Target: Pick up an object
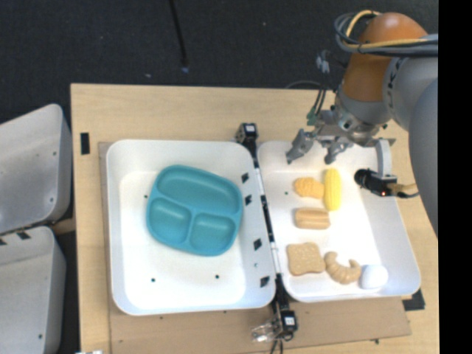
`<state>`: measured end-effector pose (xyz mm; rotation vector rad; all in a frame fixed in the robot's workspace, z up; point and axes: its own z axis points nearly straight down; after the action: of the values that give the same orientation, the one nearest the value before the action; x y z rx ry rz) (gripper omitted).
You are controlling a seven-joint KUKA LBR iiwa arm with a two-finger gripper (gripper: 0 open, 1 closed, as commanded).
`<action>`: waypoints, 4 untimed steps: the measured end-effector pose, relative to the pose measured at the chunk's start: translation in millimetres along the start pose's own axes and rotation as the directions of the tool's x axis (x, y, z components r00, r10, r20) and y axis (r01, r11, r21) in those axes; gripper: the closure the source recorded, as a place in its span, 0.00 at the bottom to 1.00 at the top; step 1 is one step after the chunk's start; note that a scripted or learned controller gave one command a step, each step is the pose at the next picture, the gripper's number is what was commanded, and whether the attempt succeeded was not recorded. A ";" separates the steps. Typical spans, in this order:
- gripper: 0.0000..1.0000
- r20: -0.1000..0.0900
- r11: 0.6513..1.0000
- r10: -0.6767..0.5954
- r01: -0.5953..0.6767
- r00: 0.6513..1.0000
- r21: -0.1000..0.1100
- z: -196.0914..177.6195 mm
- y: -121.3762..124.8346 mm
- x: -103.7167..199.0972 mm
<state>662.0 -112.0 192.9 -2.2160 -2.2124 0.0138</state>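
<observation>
Corn point(332, 189), yellow and upright in our view, sits in the right bin point(391, 234) with a bun point(309, 188) touching its left side. We see the gripper point(318, 147) at the bin's far edge, fingers spread, pinching nothing. A white egg point(373, 276) near the right corner nearly blends into the bin.

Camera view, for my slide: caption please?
Open two-finger gripper hovers above right white bin of toy foods; teal divided plate in left.

Two bins point(118, 198); one tray point(195, 210); six foods point(312, 218)
</observation>
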 end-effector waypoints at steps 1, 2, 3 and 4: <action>0.00 0.001 1.000 -0.002 0.002 1.000 -0.015 -9.6 3.0 0.3; 0.00 0.003 1.000 -0.004 0.005 1.000 -0.011 52.6 4.7 2.8; 0.00 0.005 1.000 -0.004 0.004 1.000 -0.020 90.6 7.2 1.2; 1.00 0.005 1.000 -0.003 0.003 1.000 -0.020 79.1 6.9 0.4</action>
<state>667.8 -111.5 113.8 -2.2246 -2.2286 -0.0028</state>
